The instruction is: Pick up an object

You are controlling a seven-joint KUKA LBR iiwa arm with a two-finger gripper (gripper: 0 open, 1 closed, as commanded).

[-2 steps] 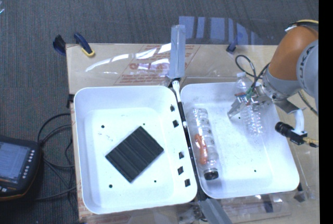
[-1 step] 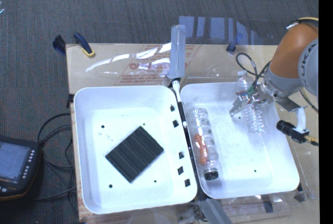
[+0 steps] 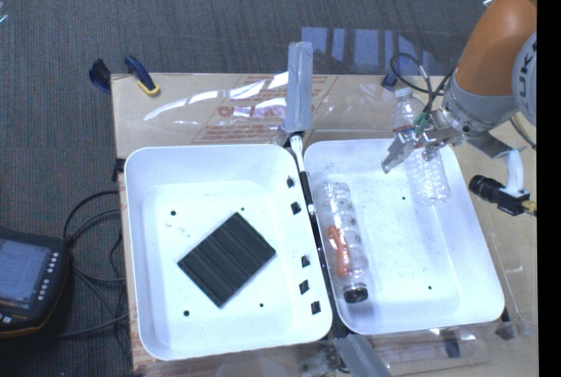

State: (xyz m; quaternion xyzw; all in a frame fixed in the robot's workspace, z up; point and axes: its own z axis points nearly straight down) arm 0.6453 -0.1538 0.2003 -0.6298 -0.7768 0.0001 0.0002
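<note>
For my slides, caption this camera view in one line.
Arm's gripper poised over a clear bottle in the right bin; dark ridged pad in the left bin.

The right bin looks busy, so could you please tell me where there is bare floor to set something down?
In the right bin, the floor is bare between the bottle with orange inside along the left wall and the front-right corner. The back is crowded by the end effector and a clear bottle. The left bin is open around the dark ribbed panel.
</note>
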